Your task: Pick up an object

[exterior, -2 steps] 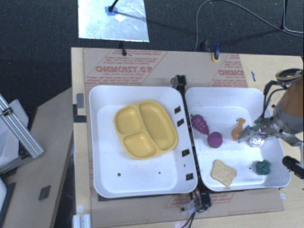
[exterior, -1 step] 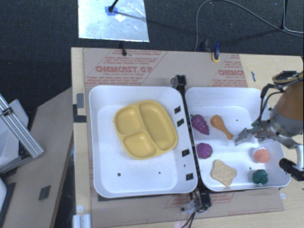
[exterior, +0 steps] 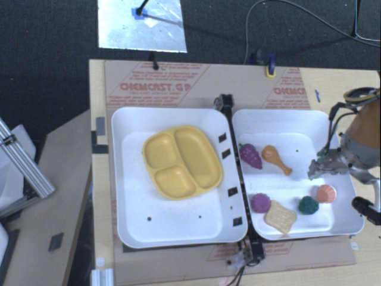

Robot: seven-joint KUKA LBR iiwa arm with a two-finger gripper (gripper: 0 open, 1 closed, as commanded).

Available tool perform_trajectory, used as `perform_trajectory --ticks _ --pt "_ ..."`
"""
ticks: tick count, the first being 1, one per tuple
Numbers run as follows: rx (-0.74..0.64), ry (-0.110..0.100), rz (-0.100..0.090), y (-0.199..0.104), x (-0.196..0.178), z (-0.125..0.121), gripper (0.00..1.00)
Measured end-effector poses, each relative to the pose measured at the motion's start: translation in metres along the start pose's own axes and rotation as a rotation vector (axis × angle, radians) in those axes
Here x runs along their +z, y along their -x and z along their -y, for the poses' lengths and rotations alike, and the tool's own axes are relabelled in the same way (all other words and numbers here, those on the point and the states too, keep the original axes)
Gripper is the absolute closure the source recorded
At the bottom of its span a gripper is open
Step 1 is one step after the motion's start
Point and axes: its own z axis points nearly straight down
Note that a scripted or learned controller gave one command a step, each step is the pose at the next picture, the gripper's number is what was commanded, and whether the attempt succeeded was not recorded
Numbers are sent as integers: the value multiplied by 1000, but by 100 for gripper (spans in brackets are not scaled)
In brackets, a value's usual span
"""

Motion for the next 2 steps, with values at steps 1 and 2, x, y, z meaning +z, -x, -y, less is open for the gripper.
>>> perform_trajectory --ticks 1,2 --pt "-3 -1 -1 -3 -50 8 100" --pt "-4 1 0 -10 -99 1 100"
